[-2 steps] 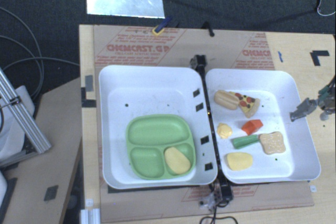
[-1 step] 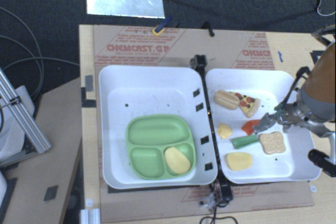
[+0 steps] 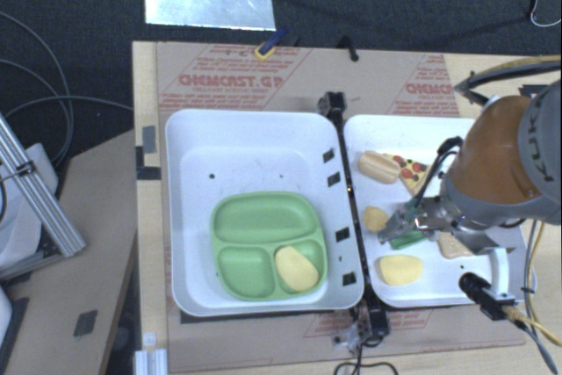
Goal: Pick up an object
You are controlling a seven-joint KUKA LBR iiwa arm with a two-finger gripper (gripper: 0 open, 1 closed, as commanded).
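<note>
In the left bin (image 3: 189, 189), a green tray (image 3: 263, 228) carries a yellow piece (image 3: 297, 268). In the right bin (image 3: 369, 290), the gripper (image 3: 406, 224) hovers among crowded food pieces (image 3: 399, 270); its opening cannot be told. Such crowding risks a glancing, empty grasp.

Grey arm (image 3: 536, 154), orange band (image 3: 492, 149), dark cable.

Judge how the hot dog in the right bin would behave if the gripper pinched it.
The hot dog looks rounded and elongated, so it could roll aside under a push. Its smooth, toy-like surface may slip between fingers. It lies on the bin floor, probably light.
</note>
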